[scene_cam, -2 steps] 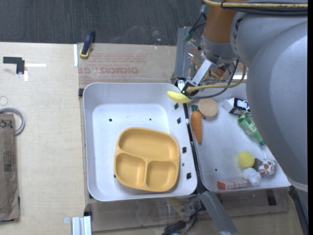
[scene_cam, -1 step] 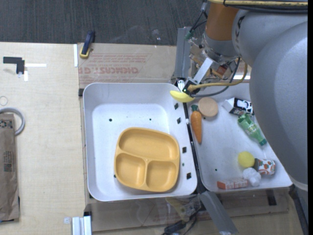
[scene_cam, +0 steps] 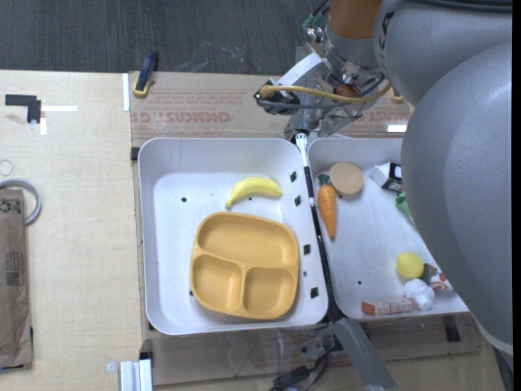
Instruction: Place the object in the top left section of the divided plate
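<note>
gripper (scene_cam: 319, 114) hangs over the far rims of the two white bins, just where they meet, and it is above neither the plate nor any loose thing. from this slant it cannot be told whether it is released or clenched, and nothing can be seen in its grasp. the grey arm (scene_cam: 456, 161) covers much of the right side, with its orange band (scene_cam: 354, 6) at the top.

the yellow divided plate (scene_cam: 244, 263) lies flat in the left bin (scene_cam: 151, 243), toward the near side. it has one long section along its far edge and two smaller ones along its near edge. the banana (scene_cam: 254, 190) lies on the bin floor just beyond the plate's far edge, close to it but outside every section, its curve arching away from the plate.

in the right bin (scene_cam: 358, 300) a carrot (scene_cam: 327, 206) lies along the left wall, its green top pointing to the far side. a round tan disc (scene_cam: 347, 177) sits just beside that top. a yellow ball (scene_cam: 409, 265) rests nearer the front, close to the arm. a small white lump (scene_cam: 421, 293) and a red and white packet (scene_cam: 389, 306) lie near the front rim.

a sheet of cardboard (scene_cam: 212, 108) with red print lies beyond the bins, and a blue-handled tool (scene_cam: 146, 72) lies at its far left corner.
</note>
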You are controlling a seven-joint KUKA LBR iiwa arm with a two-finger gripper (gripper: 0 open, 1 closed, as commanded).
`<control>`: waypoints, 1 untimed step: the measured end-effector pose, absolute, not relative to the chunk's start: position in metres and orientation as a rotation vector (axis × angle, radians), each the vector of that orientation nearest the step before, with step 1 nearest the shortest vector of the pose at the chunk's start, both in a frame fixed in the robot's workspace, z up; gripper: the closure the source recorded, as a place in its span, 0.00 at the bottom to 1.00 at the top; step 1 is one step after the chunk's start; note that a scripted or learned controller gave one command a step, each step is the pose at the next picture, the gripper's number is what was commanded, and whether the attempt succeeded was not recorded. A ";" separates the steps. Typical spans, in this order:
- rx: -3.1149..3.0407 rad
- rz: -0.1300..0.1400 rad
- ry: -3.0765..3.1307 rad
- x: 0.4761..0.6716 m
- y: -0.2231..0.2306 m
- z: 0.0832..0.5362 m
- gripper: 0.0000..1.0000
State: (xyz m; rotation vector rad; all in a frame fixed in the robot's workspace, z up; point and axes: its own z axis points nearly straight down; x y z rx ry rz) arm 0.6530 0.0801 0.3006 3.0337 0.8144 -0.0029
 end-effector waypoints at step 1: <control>3.061 -0.006 0.704 0.596 0.096 0.301 1.00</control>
